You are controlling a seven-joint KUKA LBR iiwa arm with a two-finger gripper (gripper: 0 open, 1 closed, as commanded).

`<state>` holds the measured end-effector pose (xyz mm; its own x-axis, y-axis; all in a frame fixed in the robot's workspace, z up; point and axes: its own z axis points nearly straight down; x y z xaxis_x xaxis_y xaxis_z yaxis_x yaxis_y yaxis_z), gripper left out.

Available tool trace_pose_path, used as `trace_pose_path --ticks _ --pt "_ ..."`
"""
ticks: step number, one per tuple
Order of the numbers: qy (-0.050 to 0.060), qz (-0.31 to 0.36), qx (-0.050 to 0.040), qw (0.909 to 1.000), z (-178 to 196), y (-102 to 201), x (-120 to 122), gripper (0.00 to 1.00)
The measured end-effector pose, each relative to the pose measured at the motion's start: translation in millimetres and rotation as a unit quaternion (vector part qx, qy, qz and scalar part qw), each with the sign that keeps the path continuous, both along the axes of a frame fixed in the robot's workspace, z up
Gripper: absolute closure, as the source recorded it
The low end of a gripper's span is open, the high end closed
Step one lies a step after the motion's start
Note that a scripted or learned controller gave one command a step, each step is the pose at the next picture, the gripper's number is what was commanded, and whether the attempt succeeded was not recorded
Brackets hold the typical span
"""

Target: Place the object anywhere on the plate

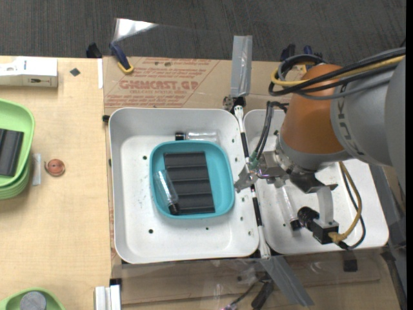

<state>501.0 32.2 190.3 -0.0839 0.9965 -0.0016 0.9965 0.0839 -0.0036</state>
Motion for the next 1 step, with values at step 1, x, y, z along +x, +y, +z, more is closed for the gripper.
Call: trace_pose_path --ticks 1 --pt "0.0 0.0 0.0 1.0 0.0 0.0 0.0 0.0"
